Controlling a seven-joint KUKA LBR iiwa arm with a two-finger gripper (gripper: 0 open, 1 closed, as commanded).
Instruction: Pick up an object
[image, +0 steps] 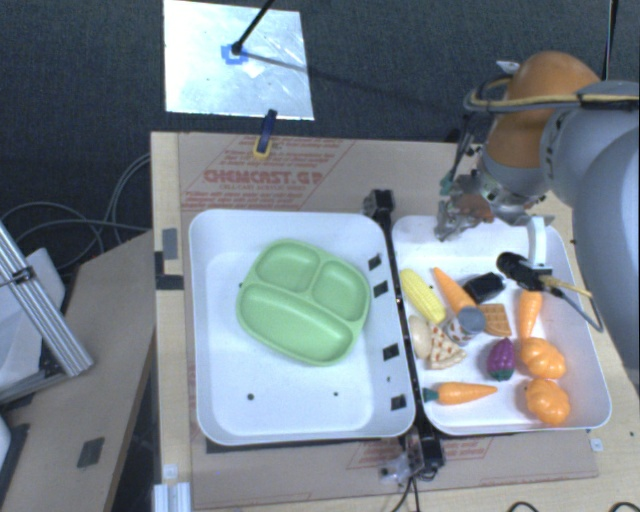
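Basically anything in the right bin (500, 421) counts as the object, so here are the candidates.

- Nearest: lone carrot (460, 393), lying flat with bare floor all round it. This looks like the cleanest target.
- Just beside it, toward the arm's side: two orange peppers (545, 380), touching each other. They are rounded, so I'd expect them to squirt out of a pinch.
- Mid bin: a tight cluster of purple eggplant (499, 357), pizza slice (447, 351) and cracker (497, 320). The flat pieces give no edge to grip from above.
- Further back: corn cob (422, 297) by the divider, with a second carrot (455, 292) just beside it.
- Far corner: gripper (455, 222) sits over bare bin floor, apart from every item. I can't tell whether the jaws are released or clenched (too small and blurred). Nothing visible between them.

Handling is a judgement. The items look like hollow plastic toy food, so light, stiff, not fragile, and smooth enough to slip. Pinch across the short axis at the thickest part, not the taper. For the lone carrot, that means mid-body, with the jaws square to its length.

The left bin (230, 400) holds only a green divided plate (305, 300), wide and shallow, so a poor pick.
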